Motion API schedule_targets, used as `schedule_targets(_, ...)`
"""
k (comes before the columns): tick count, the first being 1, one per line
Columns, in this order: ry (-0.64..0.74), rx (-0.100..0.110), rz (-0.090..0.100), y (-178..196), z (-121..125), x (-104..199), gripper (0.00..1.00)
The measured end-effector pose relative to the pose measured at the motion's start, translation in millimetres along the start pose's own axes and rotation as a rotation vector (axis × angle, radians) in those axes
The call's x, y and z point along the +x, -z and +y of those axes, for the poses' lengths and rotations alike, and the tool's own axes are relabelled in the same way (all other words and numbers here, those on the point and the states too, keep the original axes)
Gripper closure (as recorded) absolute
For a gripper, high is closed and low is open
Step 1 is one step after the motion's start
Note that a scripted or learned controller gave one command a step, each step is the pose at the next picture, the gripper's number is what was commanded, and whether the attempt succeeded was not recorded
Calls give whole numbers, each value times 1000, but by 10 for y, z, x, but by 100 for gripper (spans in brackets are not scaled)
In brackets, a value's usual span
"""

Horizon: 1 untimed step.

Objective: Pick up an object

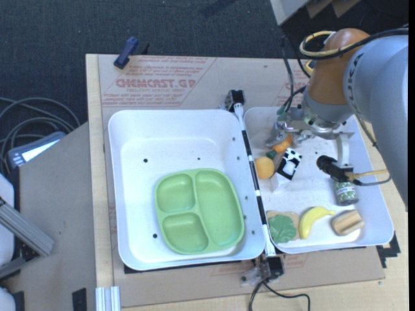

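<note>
Left bin (pixel 130 173) first: a pale green three-compartment plastic tray (pixel 198 209) lies flat in it. Across the divider, the right bin (pixel 379 222) holds a yellow-orange rounded toy (pixel 264 167), a black-and-white block (pixel 289 163), a green leafy piece (pixel 281 228), a yellow toy banana (pixel 312 218), a tan bread-like piece (pixel 346 222) and a small dark jar (pixel 345 192). The gripper (pixel 284 138) sits low at the bin's far left corner, next to something small and orange; whether the jaws are spread or pinching, I cannot tell. Nothing looks lifted yet, so the pick appears undone.
</note>
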State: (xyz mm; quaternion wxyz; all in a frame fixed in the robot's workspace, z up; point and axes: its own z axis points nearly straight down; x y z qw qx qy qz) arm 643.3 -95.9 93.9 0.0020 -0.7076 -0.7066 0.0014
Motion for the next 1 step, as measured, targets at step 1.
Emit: schedule_targets(1,3,-9,-1,1550,-511,621,100)
